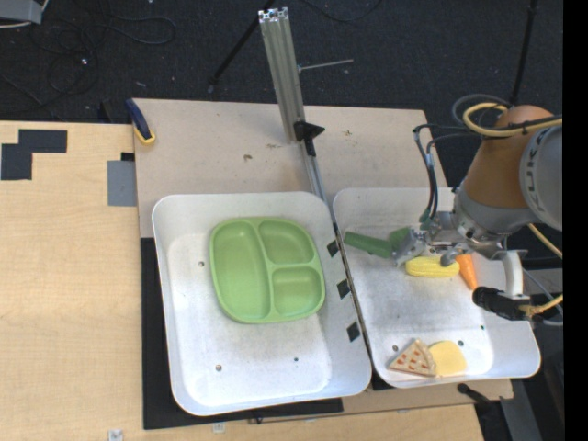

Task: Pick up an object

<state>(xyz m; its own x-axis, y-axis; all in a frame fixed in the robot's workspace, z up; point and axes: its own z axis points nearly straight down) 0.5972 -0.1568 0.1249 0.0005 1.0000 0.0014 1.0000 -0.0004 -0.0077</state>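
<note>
In the right bin [514, 361], the gripper [430, 244] sits low over a yellow piece [430, 266], with a green piece [377, 243] just left and an orange piece [467, 270] just right; its grip on anything cannot be told. The step looks like the grasp itself; next calls for a clean lift. One pizza slice [412, 360] and one pale yellow slice [447, 357] lie near; one green divided plate [267, 270] occupies the left bin [184, 338].

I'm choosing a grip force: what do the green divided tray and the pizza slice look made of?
The green divided tray looks like moulded plastic: uniform colour, soft sheen, rounded compartments. The pizza slice seems a toy, probably plastic or rubber; too small to say which.
</note>
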